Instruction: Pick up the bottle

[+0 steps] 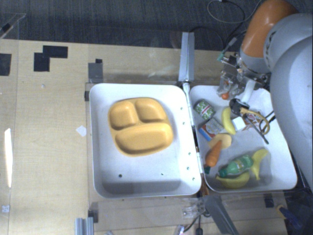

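The tool hangs over the far corner of the right bin, close to the divider between the two bins, with the orange-banded wrist just behind it. Whether it is spread or pressed together I cannot tell from this slant. Nothing can be seen gripped in it.

The bottle, a clear one with a green label, lies on its side near the front edge of the same bin, on the opposite side of the bin's clutter from the tool. It is well apart from the tool. In the camera view it sits almost straight below the tool and a touch to the right. Its long axis runs roughly left to right in the view, tilted up slightly at the right end. Which end carries the cap is too blurred to say.

The bottle is crowded. A curved banana hugs its front side and appears to touch it, and an orange carrot-like thing lies just to its left. Between tool and bottle sit a green can, another banana and a small packet.

As I judge it, the reach has not begun. The coming move must carry the tool across the bin toward the front edge and close it across the bottle's short width.

The left bin on the desk holds a yellow divided plate.
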Tool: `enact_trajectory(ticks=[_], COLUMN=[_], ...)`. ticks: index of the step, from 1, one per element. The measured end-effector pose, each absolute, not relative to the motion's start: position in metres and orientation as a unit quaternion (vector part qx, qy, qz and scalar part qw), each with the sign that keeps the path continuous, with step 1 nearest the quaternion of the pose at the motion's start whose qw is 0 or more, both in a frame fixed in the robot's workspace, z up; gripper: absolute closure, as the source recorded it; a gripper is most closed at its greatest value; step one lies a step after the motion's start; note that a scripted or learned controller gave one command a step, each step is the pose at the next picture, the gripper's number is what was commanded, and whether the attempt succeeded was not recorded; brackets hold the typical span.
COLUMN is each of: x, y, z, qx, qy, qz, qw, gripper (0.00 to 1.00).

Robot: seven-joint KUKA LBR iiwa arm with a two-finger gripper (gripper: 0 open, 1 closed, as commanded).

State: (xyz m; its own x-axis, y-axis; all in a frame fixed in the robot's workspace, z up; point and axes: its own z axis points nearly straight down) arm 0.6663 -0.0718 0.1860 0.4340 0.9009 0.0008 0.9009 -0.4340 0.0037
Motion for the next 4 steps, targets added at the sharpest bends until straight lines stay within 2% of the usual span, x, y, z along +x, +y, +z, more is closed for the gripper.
enact_trajectory(ticks=[1,2,3,4], x=[0.666,0.625,0.543,0.654], y=[-0.072,-0.145,-0.118,-0.122], z=[0.186,0.135,0.090,0.090], qx=[0.847,0.863,0.924,0.944], qy=[0.532,0.506,0.381,0.331], qz=[0.0017,0.0012,0.0067,-0.0109], qw=[0.001,0.001,0.003,-0.009], gripper=[0.00,0.00,0.00,0.00])
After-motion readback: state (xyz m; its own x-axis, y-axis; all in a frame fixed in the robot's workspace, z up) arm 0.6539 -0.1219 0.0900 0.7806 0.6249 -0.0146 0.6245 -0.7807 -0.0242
